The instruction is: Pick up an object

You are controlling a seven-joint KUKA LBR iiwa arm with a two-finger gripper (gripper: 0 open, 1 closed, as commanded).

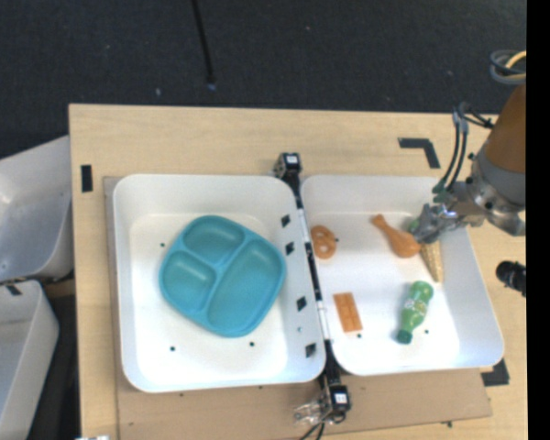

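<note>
The grey metal arm with its orange band (506, 140) comes in at the right edge of the frame, in the upper right, and slants down and to the left. Dark cables (457, 154) loop along its left side, from above the band down toward the wrist. Below the band sits the grey wrist housing (497, 202). From it the small grey two-finger hand (425, 226) reaches leftward and a little downward, at mid-height in the right part of the frame.
</note>
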